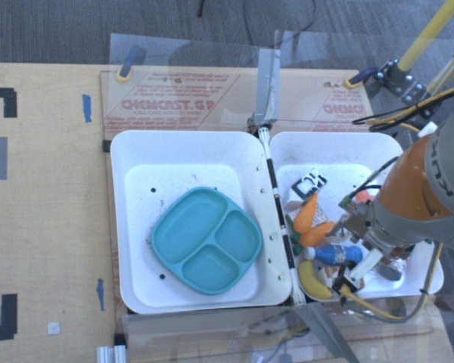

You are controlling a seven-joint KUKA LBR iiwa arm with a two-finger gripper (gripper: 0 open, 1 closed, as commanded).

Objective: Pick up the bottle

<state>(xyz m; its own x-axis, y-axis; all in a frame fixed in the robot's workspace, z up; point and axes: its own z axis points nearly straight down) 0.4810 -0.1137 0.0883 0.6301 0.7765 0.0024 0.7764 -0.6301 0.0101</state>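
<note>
bottle: blue one, lying on its side near the right bin's front edge, wedged between the orange toy and banana, so it's a crowded grab

gripper: low over the bottle's right end, honestly can't tell its state

The grey arm with its orange band reaches in from the right, wrist bent downward, its two-finger gripper low

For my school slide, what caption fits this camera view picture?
Robot arm's gripper reaches down over a blue bottle among toys, beside a teal plate.
</note>
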